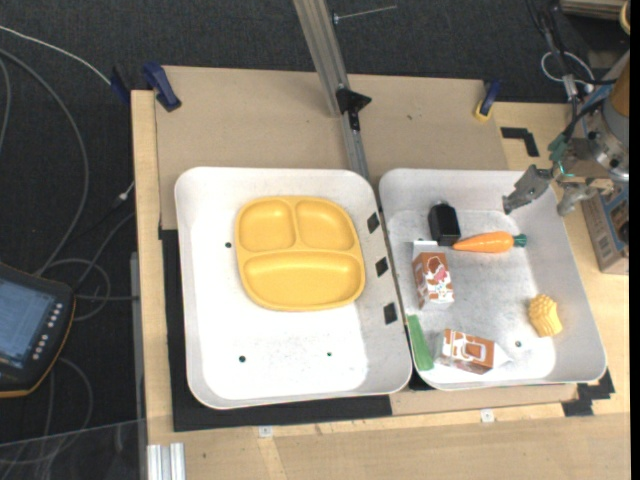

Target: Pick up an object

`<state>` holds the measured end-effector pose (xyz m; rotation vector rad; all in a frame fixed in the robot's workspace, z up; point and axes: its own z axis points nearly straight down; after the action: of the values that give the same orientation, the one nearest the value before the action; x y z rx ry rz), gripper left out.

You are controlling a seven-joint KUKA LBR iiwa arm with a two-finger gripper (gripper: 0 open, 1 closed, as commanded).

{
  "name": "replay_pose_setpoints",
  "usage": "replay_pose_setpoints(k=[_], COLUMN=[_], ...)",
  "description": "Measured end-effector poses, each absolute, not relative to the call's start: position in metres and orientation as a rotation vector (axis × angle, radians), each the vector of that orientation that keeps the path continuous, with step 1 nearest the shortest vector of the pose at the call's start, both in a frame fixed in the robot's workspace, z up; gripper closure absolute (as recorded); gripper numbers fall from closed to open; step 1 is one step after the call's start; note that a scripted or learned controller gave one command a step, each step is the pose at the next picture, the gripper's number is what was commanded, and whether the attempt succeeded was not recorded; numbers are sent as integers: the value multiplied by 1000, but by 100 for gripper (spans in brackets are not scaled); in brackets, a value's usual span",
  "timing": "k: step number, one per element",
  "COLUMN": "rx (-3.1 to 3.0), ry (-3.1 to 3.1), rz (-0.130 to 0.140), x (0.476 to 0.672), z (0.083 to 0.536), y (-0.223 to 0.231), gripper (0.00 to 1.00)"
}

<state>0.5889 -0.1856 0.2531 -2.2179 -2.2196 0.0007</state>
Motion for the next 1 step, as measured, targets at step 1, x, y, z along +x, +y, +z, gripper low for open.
replay_pose_setpoints(k=[1], rx=[-2218], ry=[-2220], rz=[1], x=[589], z=[253], y=[-186], gripper=[0])
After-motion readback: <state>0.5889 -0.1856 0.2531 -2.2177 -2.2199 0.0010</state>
